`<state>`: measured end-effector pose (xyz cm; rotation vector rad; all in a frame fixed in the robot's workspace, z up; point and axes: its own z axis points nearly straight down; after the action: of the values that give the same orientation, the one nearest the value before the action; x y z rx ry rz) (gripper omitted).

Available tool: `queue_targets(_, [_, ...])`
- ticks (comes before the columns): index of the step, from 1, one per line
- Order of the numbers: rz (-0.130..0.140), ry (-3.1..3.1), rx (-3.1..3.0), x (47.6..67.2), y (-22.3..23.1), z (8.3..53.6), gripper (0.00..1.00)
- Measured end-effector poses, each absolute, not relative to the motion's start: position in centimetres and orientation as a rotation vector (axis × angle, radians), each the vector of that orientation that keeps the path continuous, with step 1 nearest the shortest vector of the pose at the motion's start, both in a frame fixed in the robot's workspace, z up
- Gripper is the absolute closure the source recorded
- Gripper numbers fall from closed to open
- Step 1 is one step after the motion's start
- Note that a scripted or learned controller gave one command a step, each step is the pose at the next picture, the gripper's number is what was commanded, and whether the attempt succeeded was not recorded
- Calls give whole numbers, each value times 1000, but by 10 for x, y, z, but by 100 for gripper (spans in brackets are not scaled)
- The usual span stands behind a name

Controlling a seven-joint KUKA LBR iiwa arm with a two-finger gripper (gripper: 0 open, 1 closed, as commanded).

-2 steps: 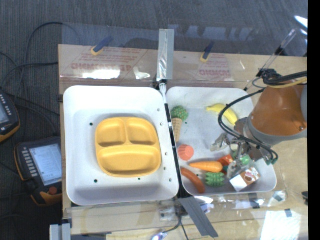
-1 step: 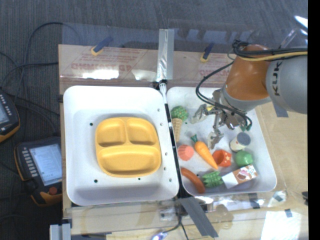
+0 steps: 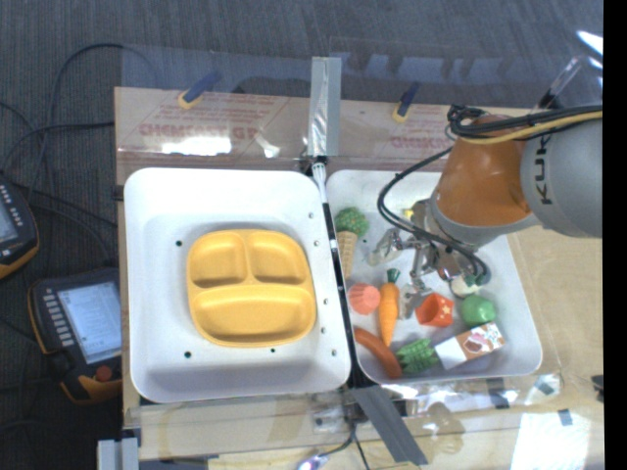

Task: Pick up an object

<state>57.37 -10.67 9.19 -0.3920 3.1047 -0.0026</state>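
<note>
Gripper (image 3: 423, 262) over right bin (image 3: 524, 333); open/closed state can't be told. Just below it: carrot (image 3: 389, 311), tomato (image 3: 434, 309), carton (image 3: 470, 346). Left bin (image 3: 147, 262): yellow tray (image 3: 251, 286). Arm lettering "KU".

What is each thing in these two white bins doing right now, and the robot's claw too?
Yellow tray: lies flat in the left bin, its compartments bare.
Carrot: lies lengthwise in the right bin.
Ice cream cone: lies on its side by the divider.
Carton: lies tilted near the front corner.
Green ball: rests beside the carton.
Gripper: low over the toys, nothing visibly held.
</note>
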Motion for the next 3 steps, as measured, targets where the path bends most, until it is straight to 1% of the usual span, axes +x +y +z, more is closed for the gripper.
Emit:
queue_targets(1, [-9,3094,-354,517,-93,93,0])
queue_targets(2, [-14,3097,-355,518,-93,102,100])
queue_targets(3, [0,3132,-195,558,-124,207,100])
